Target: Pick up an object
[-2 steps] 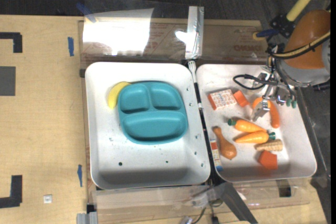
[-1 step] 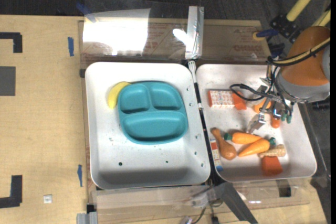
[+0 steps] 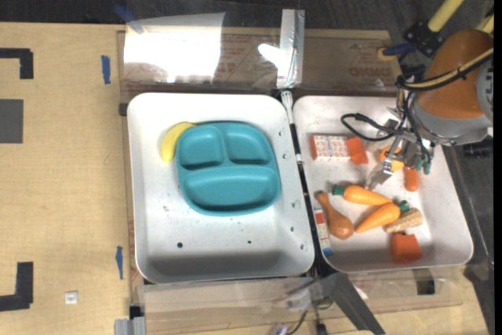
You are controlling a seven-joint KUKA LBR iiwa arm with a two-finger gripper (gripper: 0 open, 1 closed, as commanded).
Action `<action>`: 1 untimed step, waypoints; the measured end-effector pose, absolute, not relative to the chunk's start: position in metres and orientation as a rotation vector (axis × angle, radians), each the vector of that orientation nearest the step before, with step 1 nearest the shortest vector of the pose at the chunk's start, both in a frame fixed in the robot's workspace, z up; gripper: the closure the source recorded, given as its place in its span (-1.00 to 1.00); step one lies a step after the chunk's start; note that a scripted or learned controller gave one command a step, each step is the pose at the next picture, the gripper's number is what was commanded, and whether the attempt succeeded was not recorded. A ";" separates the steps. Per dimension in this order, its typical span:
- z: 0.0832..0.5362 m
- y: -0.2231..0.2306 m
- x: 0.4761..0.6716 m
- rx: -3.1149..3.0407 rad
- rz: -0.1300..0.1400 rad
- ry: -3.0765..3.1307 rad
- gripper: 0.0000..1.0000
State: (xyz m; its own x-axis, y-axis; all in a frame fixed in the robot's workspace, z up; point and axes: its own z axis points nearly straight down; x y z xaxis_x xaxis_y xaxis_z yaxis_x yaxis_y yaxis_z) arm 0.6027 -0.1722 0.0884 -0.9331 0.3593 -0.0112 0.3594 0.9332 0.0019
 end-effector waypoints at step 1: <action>0.103 -0.172 0.607 0.565 -0.003 3.064 1.00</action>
State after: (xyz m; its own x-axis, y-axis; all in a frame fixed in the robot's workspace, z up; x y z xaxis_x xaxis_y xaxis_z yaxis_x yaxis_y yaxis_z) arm 0.6065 -0.1719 0.1033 -0.9339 0.3567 -0.0254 0.3568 0.9342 0.0026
